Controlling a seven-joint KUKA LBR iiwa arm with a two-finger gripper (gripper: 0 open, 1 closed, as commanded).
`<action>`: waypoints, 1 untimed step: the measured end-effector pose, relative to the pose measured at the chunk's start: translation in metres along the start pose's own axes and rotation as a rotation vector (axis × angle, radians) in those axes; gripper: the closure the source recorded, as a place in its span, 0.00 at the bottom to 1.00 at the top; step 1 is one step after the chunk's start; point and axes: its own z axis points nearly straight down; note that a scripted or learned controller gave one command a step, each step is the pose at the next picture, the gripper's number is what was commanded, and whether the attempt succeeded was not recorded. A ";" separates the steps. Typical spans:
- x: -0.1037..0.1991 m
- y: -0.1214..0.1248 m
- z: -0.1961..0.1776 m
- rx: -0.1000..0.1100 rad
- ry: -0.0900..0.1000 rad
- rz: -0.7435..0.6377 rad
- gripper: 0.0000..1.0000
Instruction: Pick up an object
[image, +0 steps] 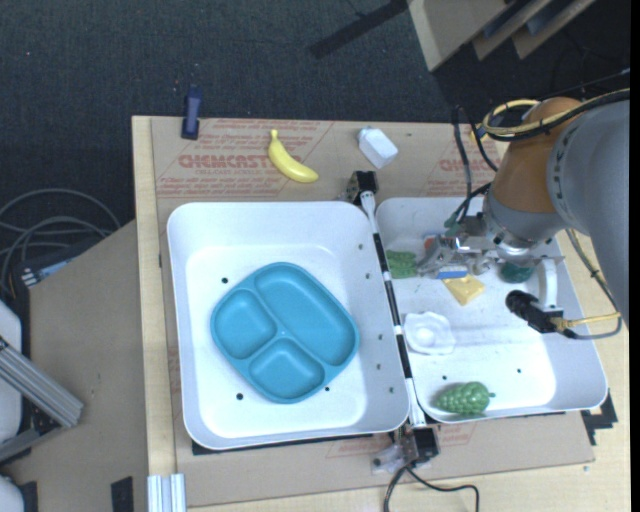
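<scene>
left bin (190, 300): a blue divided tray (283, 330) takes up its middle; bare white floor runs round it, widest along the upper edge and lower left corner.
right bin (575, 375): crowded in its upper half by the arm (540, 170) and gripper (470, 255), with a green piece (400, 264) and a yellow wedge (464, 291) just beside.
right bin, lower part: a white cup (428, 332) and green grapes (462, 398) sit toward the left; open floor lies toward the lower right.
board above the bins: a banana (290, 160) and a white block (378, 148), well apart.

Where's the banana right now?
The banana lies on the cardboard bench top outside the bins, just beyond the far edge of the left bin, between a small blue object and a white block.
</scene>
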 end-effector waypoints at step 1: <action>0.000 -0.041 0.000 0.003 0.000 0.002 0.00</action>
